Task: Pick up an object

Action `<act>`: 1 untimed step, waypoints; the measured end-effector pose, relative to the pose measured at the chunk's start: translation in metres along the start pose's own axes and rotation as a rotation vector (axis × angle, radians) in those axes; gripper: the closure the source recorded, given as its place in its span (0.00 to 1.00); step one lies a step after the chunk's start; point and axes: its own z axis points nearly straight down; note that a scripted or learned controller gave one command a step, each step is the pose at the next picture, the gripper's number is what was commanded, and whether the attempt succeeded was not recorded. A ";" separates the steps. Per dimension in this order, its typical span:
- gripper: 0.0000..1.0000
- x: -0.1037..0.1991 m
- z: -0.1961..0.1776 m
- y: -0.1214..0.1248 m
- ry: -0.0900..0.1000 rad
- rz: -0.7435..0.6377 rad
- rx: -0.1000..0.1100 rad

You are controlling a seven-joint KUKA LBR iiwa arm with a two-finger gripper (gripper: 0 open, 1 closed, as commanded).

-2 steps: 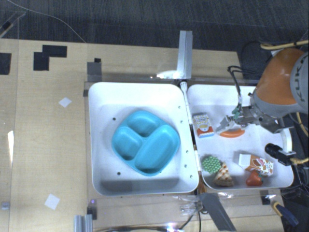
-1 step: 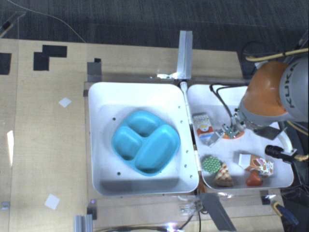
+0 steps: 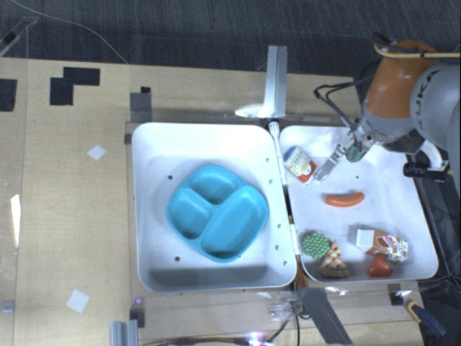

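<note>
I had the arm reaching in over the right bin, its gripper low near the bin's upper left part, just beside a small white and red packet. I judged this the approach step, nothing lifted yet: no object sat between the fingers. Whether they stood apart or together I could not tell, since the tip was small and blurred. The packet looked the likeliest target, with an orange sausage lying a little below it. Next I reckoned the gripper needed to centre over the packet and drop around it before closing. Along the bin's lower edge lay a green ball, a brown wedge, a carton and something red, too blurred to name. The left bin held a blue divided dish.
</note>
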 end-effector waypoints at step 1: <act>0.00 0.059 0.001 -0.063 -0.021 0.270 -0.019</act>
